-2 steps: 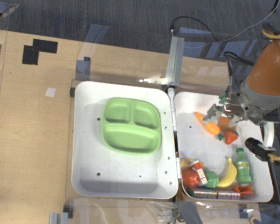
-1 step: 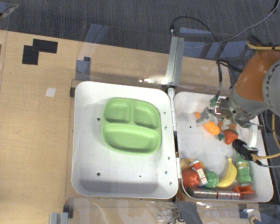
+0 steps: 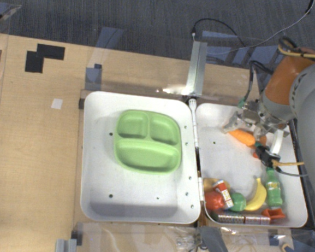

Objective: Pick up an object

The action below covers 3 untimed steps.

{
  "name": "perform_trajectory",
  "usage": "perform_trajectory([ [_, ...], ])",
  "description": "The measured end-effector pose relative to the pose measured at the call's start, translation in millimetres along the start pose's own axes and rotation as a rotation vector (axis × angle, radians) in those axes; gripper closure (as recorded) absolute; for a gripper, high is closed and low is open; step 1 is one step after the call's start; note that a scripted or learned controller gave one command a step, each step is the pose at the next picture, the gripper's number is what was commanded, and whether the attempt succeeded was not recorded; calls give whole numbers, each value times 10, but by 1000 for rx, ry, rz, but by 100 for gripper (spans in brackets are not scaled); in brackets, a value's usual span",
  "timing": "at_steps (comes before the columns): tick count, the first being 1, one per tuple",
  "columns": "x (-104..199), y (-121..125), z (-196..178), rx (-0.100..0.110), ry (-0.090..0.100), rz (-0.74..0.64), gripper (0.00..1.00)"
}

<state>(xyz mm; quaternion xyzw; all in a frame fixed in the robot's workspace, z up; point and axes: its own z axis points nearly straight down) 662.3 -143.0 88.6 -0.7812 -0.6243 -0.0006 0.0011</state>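
Carrot point(image 3: 242, 137) lying in right bin point(image 3: 220, 155), far corner, just under gripper point(image 3: 255, 121). Fingers' spread impossible to tell; nothing seen between them. Green plate point(image 3: 147, 141) in left bin point(image 3: 97, 161), beside right bin.

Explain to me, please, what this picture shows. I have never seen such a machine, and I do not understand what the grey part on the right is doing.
One fixed camera looks down at a slant on a bench. The grey robot arm with an orange band reaches in from the right; its two-finger gripper hangs just above an orange carrot-shaped toy in the right white bin. Whether it holds anything cannot be seen. More toy food lies at that bin's near edge: a yellow banana, a red tomato-like piece, a green bottle. The left white bin holds a green divided plate.
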Motion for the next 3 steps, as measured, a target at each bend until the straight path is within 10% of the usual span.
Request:
perform_trajectory([
  [1, 1, -6, -95, 7, -3, -7, 100],
  [2, 829, -105, -1023, -4, 2, 43, 100],
  [3, 1406, -280, -955, -2, -1, 24, 100],
])
